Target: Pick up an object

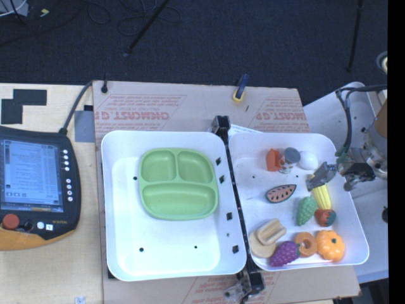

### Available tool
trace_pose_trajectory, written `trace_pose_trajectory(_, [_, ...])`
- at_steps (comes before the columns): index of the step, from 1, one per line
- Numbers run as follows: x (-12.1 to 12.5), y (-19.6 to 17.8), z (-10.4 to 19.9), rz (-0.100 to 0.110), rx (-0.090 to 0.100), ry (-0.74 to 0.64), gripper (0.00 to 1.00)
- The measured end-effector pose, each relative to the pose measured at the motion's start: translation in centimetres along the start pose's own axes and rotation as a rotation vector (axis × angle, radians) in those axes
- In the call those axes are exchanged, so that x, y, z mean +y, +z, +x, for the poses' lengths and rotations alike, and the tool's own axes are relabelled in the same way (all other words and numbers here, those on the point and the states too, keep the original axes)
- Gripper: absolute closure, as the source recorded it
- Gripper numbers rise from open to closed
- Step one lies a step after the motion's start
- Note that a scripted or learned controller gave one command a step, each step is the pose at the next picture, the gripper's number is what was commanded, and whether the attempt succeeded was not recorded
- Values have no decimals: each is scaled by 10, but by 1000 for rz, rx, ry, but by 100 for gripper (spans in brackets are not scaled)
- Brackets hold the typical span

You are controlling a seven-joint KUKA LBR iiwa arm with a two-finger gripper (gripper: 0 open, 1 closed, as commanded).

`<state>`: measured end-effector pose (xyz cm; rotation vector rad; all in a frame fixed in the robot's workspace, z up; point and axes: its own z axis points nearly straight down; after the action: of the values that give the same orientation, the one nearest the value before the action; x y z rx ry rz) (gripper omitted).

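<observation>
The right bin [253, 170] holds several toy foods. Among them are an orange-red piece [273, 159], a grey can [291, 157], a white egg [308, 161] and a watermelon slice [281, 193]. Nearer the front lie a yellow corn cob [323, 197], a green vegetable [306, 210], a red fruit [325, 217], bread [271, 232], purple grapes [285, 253], a donut [305, 242] and an orange pumpkin [330, 244]. My gripper [337, 177] hangs over the bin's right side, just above the corn. It is open, with nothing between its fingers.
The left bin [120, 233] carries a green divided plate [178, 183]. A black divider [229, 189] runs between the bins. A teach pendant [35, 182] lies on the bench at the far left. Cables hang beside the arm on the right.
</observation>
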<state>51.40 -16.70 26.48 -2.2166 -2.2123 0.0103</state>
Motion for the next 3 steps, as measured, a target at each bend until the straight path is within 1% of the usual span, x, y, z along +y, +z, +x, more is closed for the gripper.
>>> trace_pose_trajectory(1, [2, -5, 0, -10, -2, -2, 0])
trace_pose_trajectory(2, [-1, 43, 9, -4, 1, -3, 0])
trace_pose_trajectory(3, [4, 92, 17, -3, 1, -1, 0])
